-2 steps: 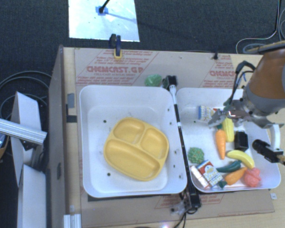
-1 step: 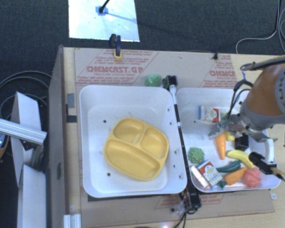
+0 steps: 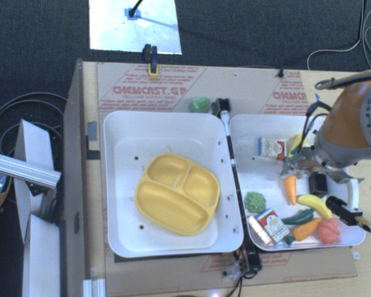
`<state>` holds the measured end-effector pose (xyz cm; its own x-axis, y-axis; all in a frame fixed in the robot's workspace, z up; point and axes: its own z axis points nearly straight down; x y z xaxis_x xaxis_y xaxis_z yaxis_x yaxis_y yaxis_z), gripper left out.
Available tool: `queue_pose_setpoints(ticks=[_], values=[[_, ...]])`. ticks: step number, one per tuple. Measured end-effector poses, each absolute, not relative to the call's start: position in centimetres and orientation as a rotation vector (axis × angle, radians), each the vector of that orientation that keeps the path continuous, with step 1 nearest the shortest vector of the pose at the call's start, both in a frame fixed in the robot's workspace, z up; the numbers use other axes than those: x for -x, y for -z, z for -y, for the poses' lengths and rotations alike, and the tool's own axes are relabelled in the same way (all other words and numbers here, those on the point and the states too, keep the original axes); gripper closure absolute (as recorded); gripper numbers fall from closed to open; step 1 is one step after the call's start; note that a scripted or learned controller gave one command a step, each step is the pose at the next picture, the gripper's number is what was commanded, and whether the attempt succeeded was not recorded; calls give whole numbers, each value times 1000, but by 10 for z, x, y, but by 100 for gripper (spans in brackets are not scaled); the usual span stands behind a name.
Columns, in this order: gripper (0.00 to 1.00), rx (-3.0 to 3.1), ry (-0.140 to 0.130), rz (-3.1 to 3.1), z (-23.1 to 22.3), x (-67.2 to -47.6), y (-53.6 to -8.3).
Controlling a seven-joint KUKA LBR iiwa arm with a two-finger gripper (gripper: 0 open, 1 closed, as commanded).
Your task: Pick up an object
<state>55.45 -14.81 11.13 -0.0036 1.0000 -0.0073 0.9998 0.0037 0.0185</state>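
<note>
Hand [image 3: 303,169] sits low in the right shallow white bin [image 3: 247,135], just above the small orange plastic carrot [image 3: 290,189]; can't tell how its grip stands. Yellow plastic banana [image 3: 315,204], green broccoli toy [image 3: 255,200], small white carton [image 3: 271,147] and pink round toy [image 3: 328,231] lie nearby. Yellow divided tray [image 3: 177,193] in the left white bin [image 3: 120,166].

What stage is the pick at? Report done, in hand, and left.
Done: the arm has reached over the right bin, its pincer low beside the upright carrot.
In hand: nothing visibly lifted; the carrot, banana, broccoli and small carton all lie in the bin.
Left: grasp one item and raise it. The yellow tray sits in the left bin.
</note>
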Motion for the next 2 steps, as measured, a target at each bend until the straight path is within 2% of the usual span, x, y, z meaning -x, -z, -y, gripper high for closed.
queue_pose_setpoints(ticks=[1,2], values=[[100,-2225,32,-2243,104,-640,-95],[100,-2208,-12,-2229,46,-590,-190]])
